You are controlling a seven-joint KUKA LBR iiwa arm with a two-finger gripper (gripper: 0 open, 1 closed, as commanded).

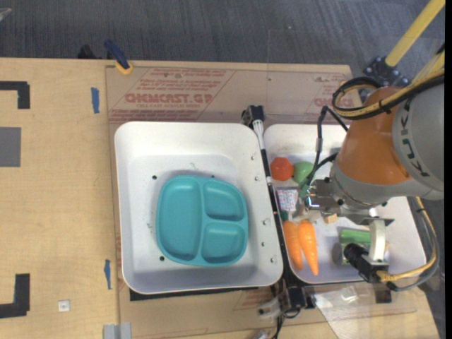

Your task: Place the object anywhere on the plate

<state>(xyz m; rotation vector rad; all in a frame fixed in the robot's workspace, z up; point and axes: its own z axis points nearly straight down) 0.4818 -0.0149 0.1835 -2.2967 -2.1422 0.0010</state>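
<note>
A teal divided plate [202, 219] lies in the left white bin [141, 147] with nothing on it. The right bin [417, 249] holds a red tomato [282, 168], a green item [304, 171], a small printed packet [286, 200], two orange carrots [301, 244] and a green piece [353, 235]. My gripper [326, 205] hangs low over the middle of the right bin, just right of the packet and above the carrots. The grey and orange wrist covers most of it, so whatever is beneath it is hidden.
A black clamp [253, 115] sits at the top of the ridge between the bins. A black and white fitting with cables [367, 256] hangs at the arm's lower side. Brown cardboard [176, 90] lies under both bins.
</note>
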